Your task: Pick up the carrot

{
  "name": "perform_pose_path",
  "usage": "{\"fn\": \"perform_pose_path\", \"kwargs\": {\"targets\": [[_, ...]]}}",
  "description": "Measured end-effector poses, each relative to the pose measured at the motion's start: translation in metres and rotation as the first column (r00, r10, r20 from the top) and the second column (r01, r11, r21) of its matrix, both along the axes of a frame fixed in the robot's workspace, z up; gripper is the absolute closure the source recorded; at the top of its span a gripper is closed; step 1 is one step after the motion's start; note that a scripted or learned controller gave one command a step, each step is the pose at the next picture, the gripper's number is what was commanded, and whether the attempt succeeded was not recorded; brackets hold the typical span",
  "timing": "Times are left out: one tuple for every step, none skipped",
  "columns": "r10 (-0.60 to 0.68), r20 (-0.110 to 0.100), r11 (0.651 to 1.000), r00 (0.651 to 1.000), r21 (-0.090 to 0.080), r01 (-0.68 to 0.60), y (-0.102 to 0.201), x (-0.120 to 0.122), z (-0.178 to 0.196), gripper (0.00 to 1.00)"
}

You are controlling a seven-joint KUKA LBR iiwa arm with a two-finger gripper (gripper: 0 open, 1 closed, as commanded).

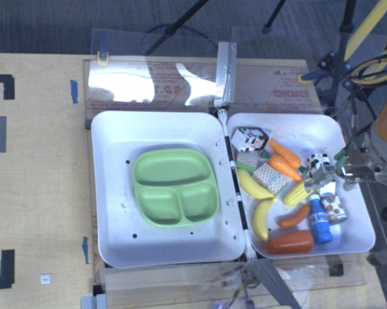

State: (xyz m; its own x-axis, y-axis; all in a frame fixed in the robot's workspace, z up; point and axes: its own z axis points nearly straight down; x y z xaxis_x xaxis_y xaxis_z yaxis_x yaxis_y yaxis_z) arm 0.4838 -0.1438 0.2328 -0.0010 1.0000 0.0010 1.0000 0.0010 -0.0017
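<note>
The carrot [284, 165] is orange and tapered. It lies in the right bin [290, 124] near its middle, beside a second orange carrot-like piece [284, 150] just behind it. My gripper [324, 176] reaches in from the right edge, low over the bin's right side. It sits right of the carrot, a short gap away, above a yellow corn cob [295, 194] and a blue bottle [319, 221]. Nothing orange shows at the gripper.
The right bin is crowded: two bananas [253, 184], a patterned block [270, 177], a brown sausage [292, 217], a red pepper [288, 242], a black-and-white toy [319, 161] and a printed packet [252, 140]. A green divided plate [176, 187] lies in the left bin [116, 140].
</note>
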Motion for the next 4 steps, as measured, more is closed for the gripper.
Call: {"fn": "perform_pose_path", "kwargs": {"targets": [[0.142,0.002,0.990,0.990,-0.001,-0.142,0.009,0.062,-0.069,0.00],[0.117,0.003,0.993,0.993,-0.002,-0.117,0.005,0.101,-0.116,0.00],[0.084,0.006,0.996,0.996,-0.003,-0.084,0.010,0.126,-0.146,0.00],[0.083,0.006,0.997,0.997,-0.003,-0.083,0.010,0.126,-0.137,1.00]]}}
